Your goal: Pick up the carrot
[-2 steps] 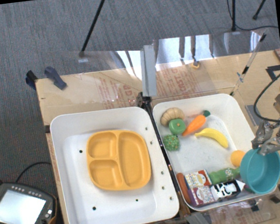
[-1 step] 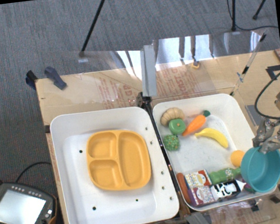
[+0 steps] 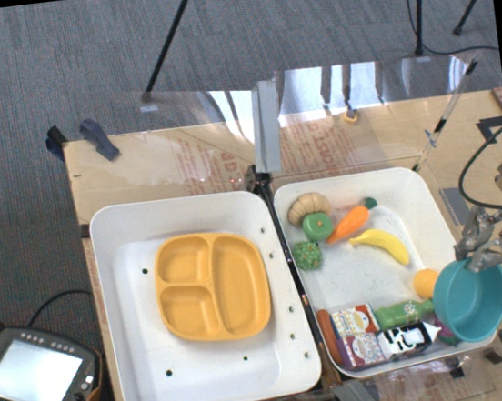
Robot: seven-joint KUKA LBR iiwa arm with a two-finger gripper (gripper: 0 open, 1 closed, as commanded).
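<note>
Starting point for you: carrot (image 3: pixel 351 221) lies untouched in the far part of the right bin (image 3: pixel 419 191), between green apple (image 3: pixel 319 225) and banana (image 3: pixel 382 246), while your end effector (image 3: pixel 488 242) sits at the bin's right edge, grip state unclear, whole pick left.
</note>
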